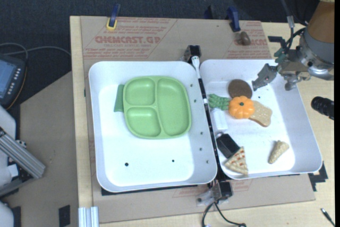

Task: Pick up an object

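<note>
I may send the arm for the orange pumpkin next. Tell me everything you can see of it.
The orange pumpkin is a small, round toy, plastic by its look, with ribbed sides and a short brown stem on top, sitting upright. It lies in the right bin, near the middle of its upper half. It touches or overlaps the bread slice on its right, the green leafy piece on its left and the brown disc just above. The gripper hangs above and to its right, apart from it.

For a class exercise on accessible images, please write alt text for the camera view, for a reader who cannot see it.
The end effector hovers above the far right of the right bin, near a brown disc, an orange pumpkin, a toast slice and a pizza slice. The left bin holds a green divided plate.
</note>
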You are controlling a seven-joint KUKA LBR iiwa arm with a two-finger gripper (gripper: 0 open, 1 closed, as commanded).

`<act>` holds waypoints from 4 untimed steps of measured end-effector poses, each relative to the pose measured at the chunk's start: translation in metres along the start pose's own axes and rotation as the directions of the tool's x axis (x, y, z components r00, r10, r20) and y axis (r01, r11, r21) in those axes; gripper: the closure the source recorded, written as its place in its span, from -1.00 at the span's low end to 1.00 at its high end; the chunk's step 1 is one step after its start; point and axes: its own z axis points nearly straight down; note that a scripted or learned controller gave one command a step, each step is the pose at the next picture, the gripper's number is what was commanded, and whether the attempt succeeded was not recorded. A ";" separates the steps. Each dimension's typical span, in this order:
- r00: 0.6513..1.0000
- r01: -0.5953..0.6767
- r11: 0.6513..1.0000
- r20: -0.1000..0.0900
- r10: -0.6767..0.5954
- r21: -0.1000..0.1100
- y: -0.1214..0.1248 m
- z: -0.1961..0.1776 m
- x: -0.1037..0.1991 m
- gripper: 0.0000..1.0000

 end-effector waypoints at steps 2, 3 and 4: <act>1.000 0.001 1.000 0.000 -0.001 -0.005 0.003 0.038 -0.005 -1.00; 1.000 0.002 1.000 -0.001 -0.002 -0.004 -0.005 0.090 0.003 -1.00; 1.000 0.001 1.000 0.000 -0.001 -0.004 -0.014 0.141 -0.003 -1.00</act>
